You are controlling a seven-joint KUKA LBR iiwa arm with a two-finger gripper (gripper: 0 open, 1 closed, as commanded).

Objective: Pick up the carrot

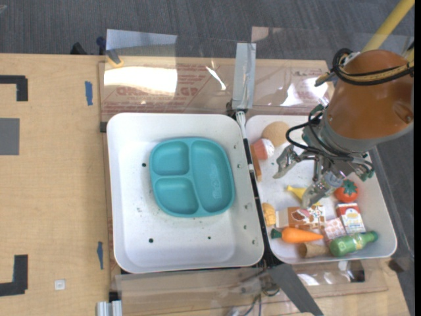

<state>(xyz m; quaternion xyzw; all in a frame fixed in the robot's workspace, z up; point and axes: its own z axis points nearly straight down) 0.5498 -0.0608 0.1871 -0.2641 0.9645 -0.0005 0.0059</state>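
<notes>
Dark grey carpet floor (197, 5), tan bench top (46, 176)

There are two white bins: the left bin (125, 196) and the right bin (385, 222). One teal divided plate (192, 176) has three compartments. One carrot (301, 236) is at 6 o'clock in the right bin, with one green bottle (352, 242), one tomato (346, 191) and two small cartons (342, 221).

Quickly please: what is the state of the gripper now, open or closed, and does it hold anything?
Gripper: open, holding nothing, above the right bin; carrot lies apart.

Orange-banded arm (368, 94), black cables, metal tool (314, 170)
</notes>
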